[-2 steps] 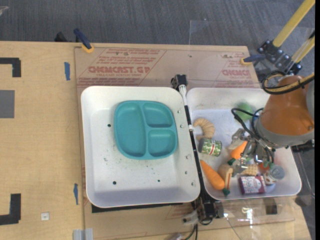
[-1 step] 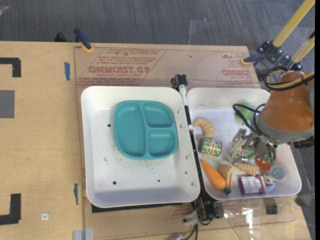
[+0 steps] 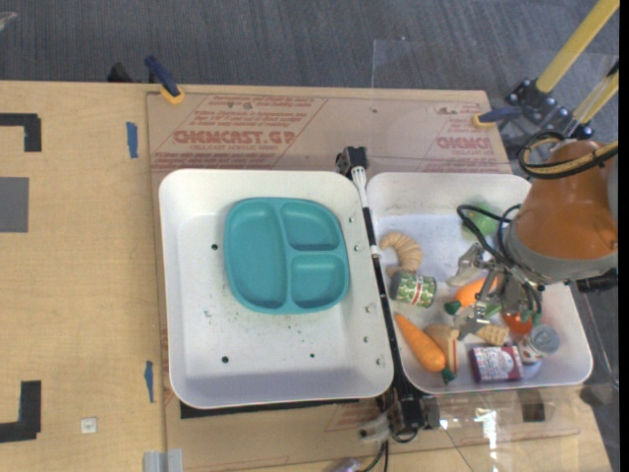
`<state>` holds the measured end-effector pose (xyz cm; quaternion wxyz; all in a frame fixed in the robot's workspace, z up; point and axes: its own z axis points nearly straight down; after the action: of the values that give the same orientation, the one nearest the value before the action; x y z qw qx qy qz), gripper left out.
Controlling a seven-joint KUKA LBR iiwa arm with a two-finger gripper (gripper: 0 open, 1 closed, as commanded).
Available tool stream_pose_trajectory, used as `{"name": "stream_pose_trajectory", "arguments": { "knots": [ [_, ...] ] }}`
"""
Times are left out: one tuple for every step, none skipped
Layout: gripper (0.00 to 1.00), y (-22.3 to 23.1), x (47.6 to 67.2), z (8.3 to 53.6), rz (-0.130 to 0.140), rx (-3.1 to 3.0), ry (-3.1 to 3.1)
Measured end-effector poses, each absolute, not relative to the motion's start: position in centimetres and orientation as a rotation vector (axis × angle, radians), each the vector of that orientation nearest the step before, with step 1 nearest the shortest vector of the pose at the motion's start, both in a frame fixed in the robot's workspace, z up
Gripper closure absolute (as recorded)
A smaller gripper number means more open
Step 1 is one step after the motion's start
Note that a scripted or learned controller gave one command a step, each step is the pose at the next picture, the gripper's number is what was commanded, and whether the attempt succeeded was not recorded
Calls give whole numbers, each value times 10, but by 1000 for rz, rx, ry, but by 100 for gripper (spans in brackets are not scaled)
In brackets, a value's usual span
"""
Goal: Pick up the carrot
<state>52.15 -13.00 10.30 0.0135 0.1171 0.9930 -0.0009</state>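
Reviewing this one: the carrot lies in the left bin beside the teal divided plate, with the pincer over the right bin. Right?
Not quite. The camera view shows the carrot in the right bin; the teal divided plate sits alone in the left bin. The pincer is over the right bin.

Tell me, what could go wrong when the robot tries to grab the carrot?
1. The carrot lies in a crowded right bin, pressed close to a purple packet and a small can, so the gripper might grab or knock those instead.
2. The gripper sits beside the carrot, over other toys, so it may close on the wrong thing.
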Motion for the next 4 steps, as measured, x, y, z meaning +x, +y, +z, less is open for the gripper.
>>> {"name": "stream_pose_trajectory", "arguments": {
  "knots": [
    [0,-100,499,92,-17,555,3066],
    [100,-97,502,104,-9,550,3060],
    [0,-100,502,104,-14,553,3059],
    [100,-98,504,115,-11,549,3052]
  ]
}}
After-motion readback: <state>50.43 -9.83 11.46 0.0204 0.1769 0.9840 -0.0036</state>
